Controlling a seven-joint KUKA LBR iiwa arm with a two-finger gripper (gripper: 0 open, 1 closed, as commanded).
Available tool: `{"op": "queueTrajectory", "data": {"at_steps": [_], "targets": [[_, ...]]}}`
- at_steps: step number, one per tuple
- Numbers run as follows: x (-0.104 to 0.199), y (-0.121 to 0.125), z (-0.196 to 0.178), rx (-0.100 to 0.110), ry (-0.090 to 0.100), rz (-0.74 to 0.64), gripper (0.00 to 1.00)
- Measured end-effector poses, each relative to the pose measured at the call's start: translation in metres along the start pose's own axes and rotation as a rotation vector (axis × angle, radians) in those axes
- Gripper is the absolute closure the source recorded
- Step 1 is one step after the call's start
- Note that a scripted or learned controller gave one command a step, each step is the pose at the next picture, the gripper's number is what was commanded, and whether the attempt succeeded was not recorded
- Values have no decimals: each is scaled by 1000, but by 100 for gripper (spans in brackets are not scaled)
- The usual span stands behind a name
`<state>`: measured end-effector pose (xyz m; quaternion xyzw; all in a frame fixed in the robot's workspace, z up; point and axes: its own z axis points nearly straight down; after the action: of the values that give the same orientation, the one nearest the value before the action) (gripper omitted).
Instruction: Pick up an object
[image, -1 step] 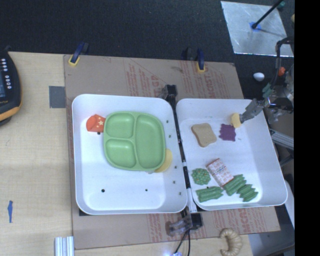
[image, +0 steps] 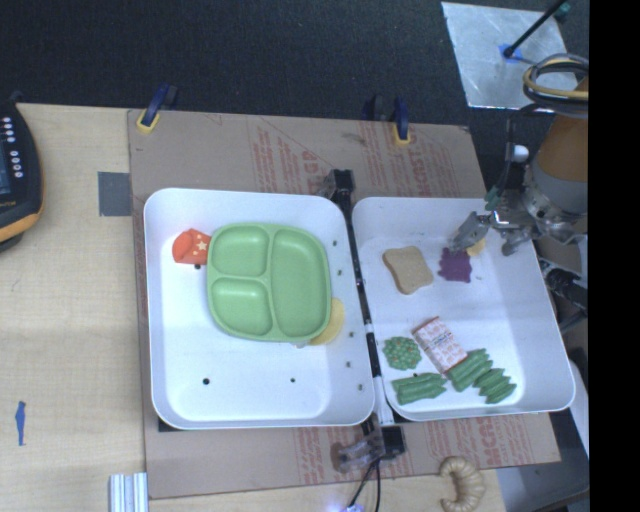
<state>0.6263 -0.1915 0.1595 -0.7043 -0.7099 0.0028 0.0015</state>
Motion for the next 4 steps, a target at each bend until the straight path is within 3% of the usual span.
{"op": "queueTrajectory", "data": {"at_steps": [1,2,3,4], "targets": [[2,-4,72,3,2,2,0],[-21,4,67,-6,0,6,0],[-21,4,56,-6,0,4,100],[-21,4,56,-5,0,4,0]]}}
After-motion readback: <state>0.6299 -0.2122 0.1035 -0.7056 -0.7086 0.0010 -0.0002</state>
